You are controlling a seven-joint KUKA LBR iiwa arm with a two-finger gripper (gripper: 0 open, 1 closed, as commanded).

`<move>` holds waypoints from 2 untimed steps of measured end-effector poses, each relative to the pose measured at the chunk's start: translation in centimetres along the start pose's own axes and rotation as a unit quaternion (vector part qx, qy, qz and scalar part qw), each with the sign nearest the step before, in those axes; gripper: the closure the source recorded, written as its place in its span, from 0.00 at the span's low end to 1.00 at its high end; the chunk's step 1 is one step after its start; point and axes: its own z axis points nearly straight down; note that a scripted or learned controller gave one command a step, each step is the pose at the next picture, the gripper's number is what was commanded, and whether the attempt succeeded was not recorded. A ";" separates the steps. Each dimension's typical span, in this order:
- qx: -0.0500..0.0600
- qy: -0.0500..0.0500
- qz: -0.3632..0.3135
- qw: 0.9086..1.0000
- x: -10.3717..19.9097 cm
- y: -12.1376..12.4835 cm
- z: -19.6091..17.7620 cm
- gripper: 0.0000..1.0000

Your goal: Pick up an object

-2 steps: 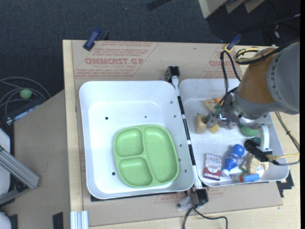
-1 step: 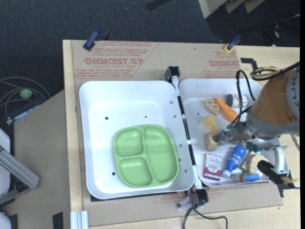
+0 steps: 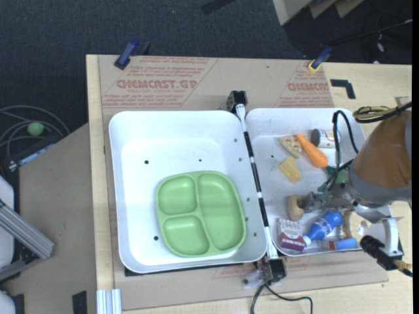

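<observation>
The arm's wrist hangs over the right bin [image 3: 262, 120] at its 4 o'clock side; the gripper [image 3: 325, 198] is seen among the clutter, and whether the jaws stand wide or narrow cannot be told. The likeliest object, a blue bottle [image 3: 325, 226], lies on its side just below the gripper at 5 o'clock of the bin; it is judged light, rigid and smooth, so liable to slip or roll; a hold across its middle is advised. An orange carrot [image 3: 311, 151] lies at 1 o'clock. A green divided plate [image 3: 200, 212] occupies the left bin [image 3: 131, 142].
</observation>
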 end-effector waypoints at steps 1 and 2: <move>-0.002 -0.001 -0.001 1.000 -2.0 9.5 -8.1 0.00; 0.001 0.000 0.000 1.000 -4.8 10.0 0.0 0.00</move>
